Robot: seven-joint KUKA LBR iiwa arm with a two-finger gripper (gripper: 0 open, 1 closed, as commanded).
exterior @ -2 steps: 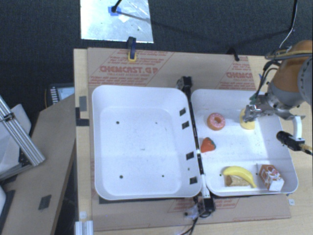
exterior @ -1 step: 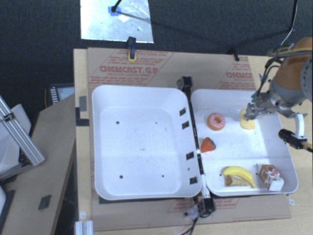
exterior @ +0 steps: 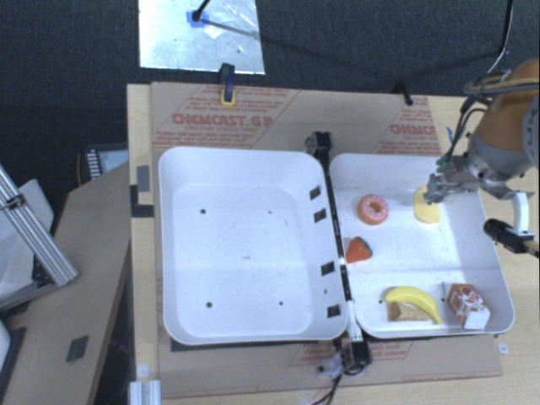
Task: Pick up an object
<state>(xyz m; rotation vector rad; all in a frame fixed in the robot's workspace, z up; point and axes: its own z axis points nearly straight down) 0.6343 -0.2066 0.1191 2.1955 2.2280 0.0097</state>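
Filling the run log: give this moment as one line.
arm: over right bin | tool: at pale yellow piece | grasp: unconfirmed | also there: donut, strawberry, banana, bread, carton

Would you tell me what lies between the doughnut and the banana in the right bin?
In the camera view, a red strawberry-like piece lies a little left of the line between the doughnut and the banana; otherwise bare bin floor.

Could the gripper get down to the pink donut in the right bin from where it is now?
Probably yes. The gripper is over the right bin, near a pale yellow piece. The pink donut lies to the left of that piece, apart from the strawberry, with bare bin floor around it.
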